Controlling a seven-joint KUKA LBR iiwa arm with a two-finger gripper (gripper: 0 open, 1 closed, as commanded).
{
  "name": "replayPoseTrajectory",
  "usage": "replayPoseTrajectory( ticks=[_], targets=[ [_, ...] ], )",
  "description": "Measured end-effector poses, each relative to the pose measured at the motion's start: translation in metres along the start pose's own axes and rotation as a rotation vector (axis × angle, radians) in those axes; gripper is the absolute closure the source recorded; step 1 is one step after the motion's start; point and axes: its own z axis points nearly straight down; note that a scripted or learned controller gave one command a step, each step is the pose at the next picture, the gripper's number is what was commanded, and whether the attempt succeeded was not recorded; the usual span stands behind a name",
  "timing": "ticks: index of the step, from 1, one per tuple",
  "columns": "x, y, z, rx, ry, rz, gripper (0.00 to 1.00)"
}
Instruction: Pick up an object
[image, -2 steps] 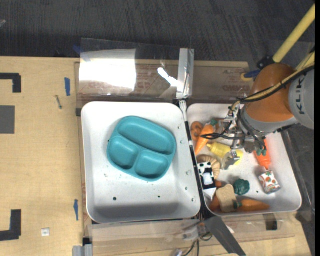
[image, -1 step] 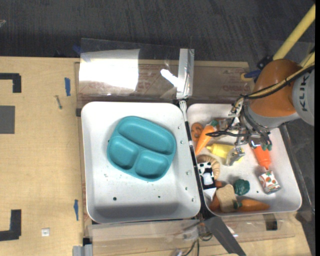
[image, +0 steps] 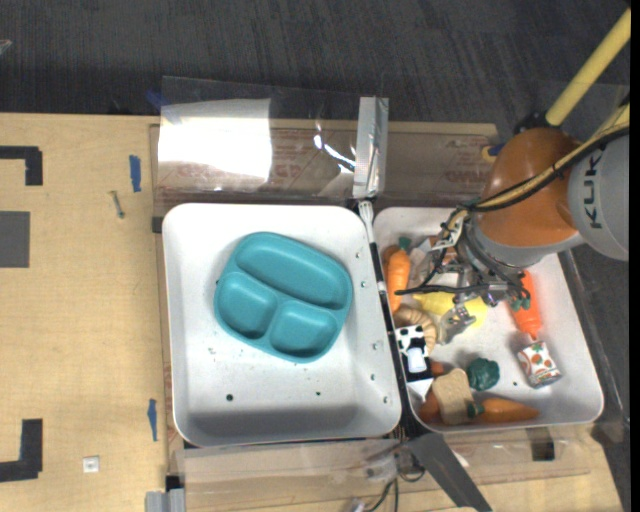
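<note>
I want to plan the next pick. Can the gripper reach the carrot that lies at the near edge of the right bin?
Probably yes. The carrot lies on top, with nothing over it. The gripper hangs above the same bin, near a yellow item, so a short move toward the near rim may suffice.

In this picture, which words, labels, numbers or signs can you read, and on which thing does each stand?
"KU", cut off by the picture's edge: on the grey robot arm.
Printed label on the small white carton: too small to read.
Black-and-white card: a pattern, no legible text.
</note>
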Motion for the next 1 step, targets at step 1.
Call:
replayPoseTrajectory(
  ticks=[1],
  targets=[
    [0.0209, -0.0033, 0.0001, 0.0, -0.006, 0.065, 0.0]
  ],
)
